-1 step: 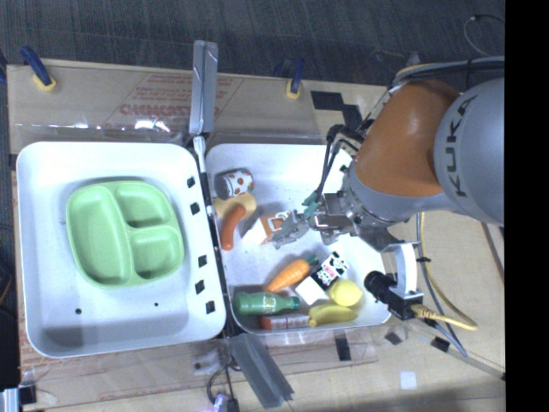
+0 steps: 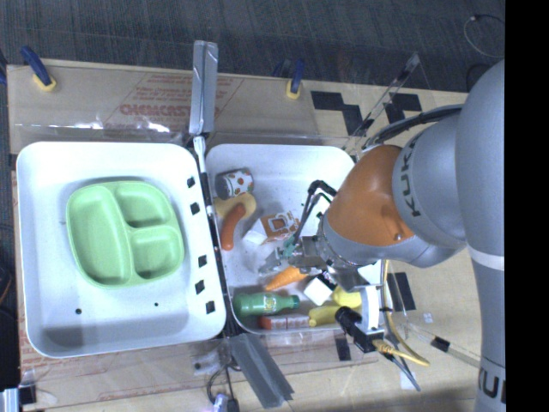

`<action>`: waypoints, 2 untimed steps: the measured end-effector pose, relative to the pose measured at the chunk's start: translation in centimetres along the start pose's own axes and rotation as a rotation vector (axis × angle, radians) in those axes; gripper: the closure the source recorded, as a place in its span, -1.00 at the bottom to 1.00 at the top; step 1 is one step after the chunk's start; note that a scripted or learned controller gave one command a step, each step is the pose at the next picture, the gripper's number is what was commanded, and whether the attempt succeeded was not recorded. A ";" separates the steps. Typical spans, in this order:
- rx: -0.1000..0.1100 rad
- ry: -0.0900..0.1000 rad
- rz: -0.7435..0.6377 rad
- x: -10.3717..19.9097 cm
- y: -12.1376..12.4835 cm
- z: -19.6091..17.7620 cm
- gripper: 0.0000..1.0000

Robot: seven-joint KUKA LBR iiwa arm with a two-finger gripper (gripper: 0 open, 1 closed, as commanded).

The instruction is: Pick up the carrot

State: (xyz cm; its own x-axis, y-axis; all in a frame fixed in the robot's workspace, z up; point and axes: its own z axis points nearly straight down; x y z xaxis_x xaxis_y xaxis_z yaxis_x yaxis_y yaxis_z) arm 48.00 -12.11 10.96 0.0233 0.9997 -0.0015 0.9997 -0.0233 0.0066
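The gripper (image 2: pixel 302 260) of a grey KUKA arm (image 2: pixel 446 196), its orange band (image 2: pixel 371 202) bright above the wrist, sits low over the right bin (image 2: pixel 283 154), reaching in from the right side of the bench. Whether it is clenched or released cannot be told from this angle, since the wrist hides most of it. The carrot (image 2: pixel 286 277), a small orange piece, lies just below and touching or nearly touching the gripper's tip, in the lower middle of the right bin.

Around it the bin is crowded. A green bottle (image 2: pixel 268 302) lies on its side just beneath the carrot, with a red-brown tube (image 2: pixel 283 322) along the bin's front wall. A yellow object (image 2: pixel 339 307) rests to the right, partly under the arm. Toward the bin's left side lie a hot dog in a bun (image 2: pixel 233 220) and, above it, a small can (image 2: pixel 234 182). A small orange-and-white box (image 2: pixel 279 226) sits near the middle.

The left bin (image 2: pixel 51 316) holds a light green divided tray (image 2: pixel 124 233).
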 end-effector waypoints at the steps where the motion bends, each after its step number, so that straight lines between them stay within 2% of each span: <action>1: -0.001 -0.005 -0.002 -0.3 0.1 -0.8 1.00; 2: 0.013 0.000 0.125 7.3 -0.4 -10.6 1.00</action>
State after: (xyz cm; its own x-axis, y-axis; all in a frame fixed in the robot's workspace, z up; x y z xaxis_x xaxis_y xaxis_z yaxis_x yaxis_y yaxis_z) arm 47.71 -4.74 21.54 0.1473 0.9891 -0.0011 0.9891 -0.1473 -0.0066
